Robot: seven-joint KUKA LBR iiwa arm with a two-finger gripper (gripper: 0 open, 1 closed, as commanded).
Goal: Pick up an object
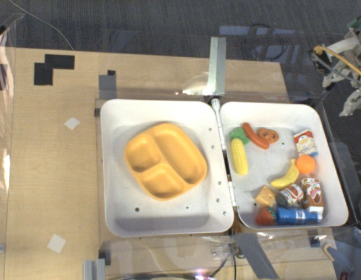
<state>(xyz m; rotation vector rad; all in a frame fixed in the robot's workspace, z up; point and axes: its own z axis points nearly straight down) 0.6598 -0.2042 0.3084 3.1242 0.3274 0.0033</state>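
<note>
The right bin (323, 127) holds several toy foods. An ear of corn (239, 156) lies by its left wall, with a red pepper (253, 136) and a brown pretzel (267, 136) just behind. On the right side are a small carton (304, 142), an orange (305, 164) and a banana (285, 177). Near the front edge sit a cheese wedge (263, 196), two small cans (290, 195), a blue can (297, 216) on its side and a red fruit (265, 216). My gripper (347, 74) hangs beyond the right bin's far right corner, above the floor and touching nothing.
A yellow divided plate (165, 159) lies in the left bin (116, 209). A metal post (217, 66) stands behind the ridge between the bins. Clear panels fence the bench on the left and at the front.
</note>
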